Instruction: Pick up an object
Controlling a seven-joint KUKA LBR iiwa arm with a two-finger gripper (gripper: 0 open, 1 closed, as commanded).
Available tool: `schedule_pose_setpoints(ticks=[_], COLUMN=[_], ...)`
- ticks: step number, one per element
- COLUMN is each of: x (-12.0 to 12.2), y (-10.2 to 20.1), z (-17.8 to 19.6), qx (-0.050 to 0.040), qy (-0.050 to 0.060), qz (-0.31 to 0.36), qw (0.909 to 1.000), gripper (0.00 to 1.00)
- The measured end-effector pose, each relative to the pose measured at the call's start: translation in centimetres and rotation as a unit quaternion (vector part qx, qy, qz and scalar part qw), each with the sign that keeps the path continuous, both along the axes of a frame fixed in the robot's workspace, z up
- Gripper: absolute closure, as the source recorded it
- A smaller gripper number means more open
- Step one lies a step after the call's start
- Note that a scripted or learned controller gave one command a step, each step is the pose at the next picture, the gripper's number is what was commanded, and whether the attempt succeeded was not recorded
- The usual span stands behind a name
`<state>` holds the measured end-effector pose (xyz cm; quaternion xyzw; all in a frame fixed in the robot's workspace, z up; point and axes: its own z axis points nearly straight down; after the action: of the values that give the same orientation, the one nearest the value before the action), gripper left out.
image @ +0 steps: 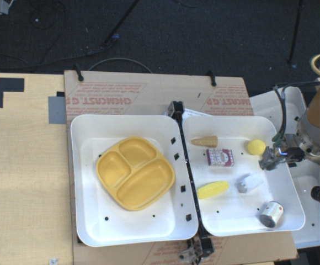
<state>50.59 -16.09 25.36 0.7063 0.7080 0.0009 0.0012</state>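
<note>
Across the middle of the frame we are looking down on a pale wooden tabletop (22, 164) carrying a sheet of printed cardboard (154, 95), and on that cardboard two shallow white bins are sitting side by side, joined by a black clamp strip (186, 175) running down between them. Beyond the tabletop, along the upper part of the frame, a dark carpeted floor (149, 26) is showing, with black cables (121, 26) trailing over it.

The left bin (85, 225) is holding a yellow divided plate (135, 173), lying flat near its centre. The right bin (292, 220) is holding the loose objects: a tan cone (204, 142) near its upper left, a small red-and-white box (220, 157) just below the cone, a yellow ball (256, 147) toward the upper right, a yellow corn-shaped piece (212, 190) at the lower left, a small grey-and-white object (247, 183) near the middle, and a silver can (271, 213) lying toward the lower right corner.

At the right edge of the frame the arm is reaching in, and the hand (271, 160) is hovering over the right rim of the right bin, just beside the yellow ball and apart from it. We are seeing nothing gripped in it, and how far open it is we cannot tell, since the dark metal parts are blurring together.
</note>
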Motion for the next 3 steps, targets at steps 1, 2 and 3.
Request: schedule_pose_setpoints(ticks=[1, 2, 3], x=[0.1, 1.0, 1.4], y=[-0.1, 4.6, 9.9], z=[4.5, 2.7, 2.9], qx=[-0.0002, 0.0012, 0.0009], qy=[0.0, 0.003, 0.003], qz=[0.0, 0.001, 0.001], qw=[1.0, 1.0, 1.0], gripper=[1.0, 1.0, 1.0])
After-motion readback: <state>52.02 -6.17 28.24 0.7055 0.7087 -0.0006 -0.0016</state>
